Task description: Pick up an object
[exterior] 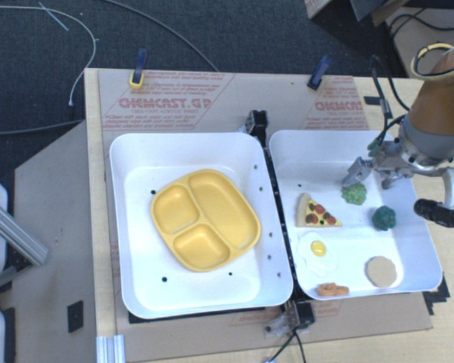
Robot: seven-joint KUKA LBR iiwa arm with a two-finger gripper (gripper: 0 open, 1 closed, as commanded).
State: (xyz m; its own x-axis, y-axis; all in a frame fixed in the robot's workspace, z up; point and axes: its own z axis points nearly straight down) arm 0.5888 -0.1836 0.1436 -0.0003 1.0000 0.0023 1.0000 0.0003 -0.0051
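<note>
Broccoli [355,194], small, bumpy, green, beneath gripper [361,174]

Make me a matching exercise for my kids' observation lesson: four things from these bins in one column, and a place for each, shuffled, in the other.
Things:
1. yellow divided plate
2. pizza slice
3. round cookie
4. light green broccoli piece

Places:
A. near the front right corner of the right bin
B. just below the gripper, toward the back of the right bin
C. in the middle of the left bin
D. by the left wall of the right bin, just behind the fried egg

Pairs: 1-C, 2-D, 3-A, 4-B
</note>
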